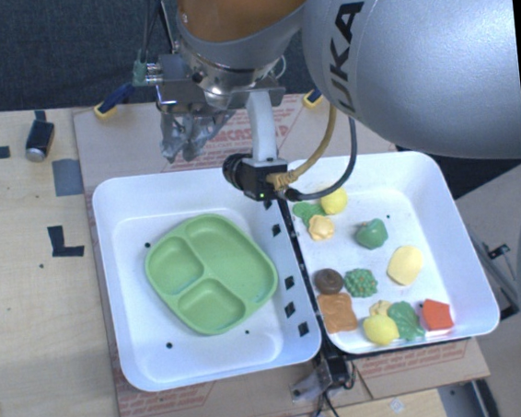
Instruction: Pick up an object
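- So the gripper is hanging up past the far rim of the left bin, over the cardboard, not over either bin's floor. Looks to me like the approach step hasn't really started: nothing picked yet.
- Jaws: honestly can't tell if they're spread or pressed together, it's a dark blurry clump from this angle. Nothing is visibly between them.
- Candidates to pick all sit nearer the camera than the jaws. Straight toward the camera from the jaws is the green divided tray lying flat in the left bin.
- Off to the right of the jaws and nearer the camera, the right bin holds the small toy foods: a yellow lemon-ish piece, a green pepper, a yellow chunk, a brown round one, a broccoli, a toast-coloured square and an orange-red block.
- Next move, my guess: swing over one bin, line up above one item, then drop.
- What's in the way: the food pieces at the near end are crowded, some touching, so a clean pinch is dicey there. The pepper and yellow chunk stand more apart. The tray is wide and flat, probably hard to pinch except by its rim.
- The divider between the bins sits just beside the brown piece and the toast.
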`<state>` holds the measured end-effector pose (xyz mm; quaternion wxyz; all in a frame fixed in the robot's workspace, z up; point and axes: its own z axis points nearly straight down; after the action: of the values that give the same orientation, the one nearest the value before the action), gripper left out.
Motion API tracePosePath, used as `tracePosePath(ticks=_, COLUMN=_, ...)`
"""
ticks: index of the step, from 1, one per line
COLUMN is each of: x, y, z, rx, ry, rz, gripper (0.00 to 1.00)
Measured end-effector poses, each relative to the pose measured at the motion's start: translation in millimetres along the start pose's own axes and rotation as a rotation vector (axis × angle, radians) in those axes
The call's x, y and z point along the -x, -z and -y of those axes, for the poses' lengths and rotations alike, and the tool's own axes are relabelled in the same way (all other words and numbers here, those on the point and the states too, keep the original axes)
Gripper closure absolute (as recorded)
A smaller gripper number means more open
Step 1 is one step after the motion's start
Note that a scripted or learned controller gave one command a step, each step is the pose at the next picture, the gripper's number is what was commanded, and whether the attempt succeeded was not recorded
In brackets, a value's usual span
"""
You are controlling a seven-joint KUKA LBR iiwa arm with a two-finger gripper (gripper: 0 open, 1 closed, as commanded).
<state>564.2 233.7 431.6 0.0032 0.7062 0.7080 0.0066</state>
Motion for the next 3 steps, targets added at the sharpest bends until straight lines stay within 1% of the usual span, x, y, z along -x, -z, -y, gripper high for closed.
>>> tracePosePath(ticks=1, x=36, y=-119, z=-31, rx=-0.024, ry=-0.006, rz=0.011, gripper=1.0)
tracePosePath(ticks=2, x=-2, y=-162, z=52, rx=-0.025, ry=0.004, rz=0.007, gripper=1.0)
tracePosePath(ticks=3, x=7, y=41, z=48, rx=0.002, ry=0.0, rz=-0.003, gripper=1.0)
